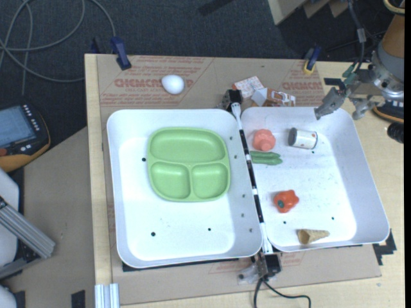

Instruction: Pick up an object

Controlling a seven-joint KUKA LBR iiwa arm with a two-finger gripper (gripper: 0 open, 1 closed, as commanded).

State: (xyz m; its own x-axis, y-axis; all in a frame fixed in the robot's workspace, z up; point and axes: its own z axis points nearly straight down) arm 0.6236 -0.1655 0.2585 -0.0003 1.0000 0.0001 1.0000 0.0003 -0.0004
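Note:
The right bin [359,172] holds several small objects. A pink lump [262,139] lies near its far left corner, with a green bean-like piece [266,159] just in front of it. To their right lies a white and black cylinder [302,137] on its side. A red pepper-like toy [286,200] sits mid-bin and a tan wedge [312,235] lies near the front rim. My gripper [342,106] hovers over the bin's far right rim, above and to the right of the cylinder. It is open, and nothing is between its fingers [326,105].
The left bin [128,223] holds a green divided plate [189,163]. A white egg shape [172,83] rests on the cardboard behind it. Small packets [257,92] lie behind the seam between the bins. Blue clamps [119,52] hold the board's far edge.

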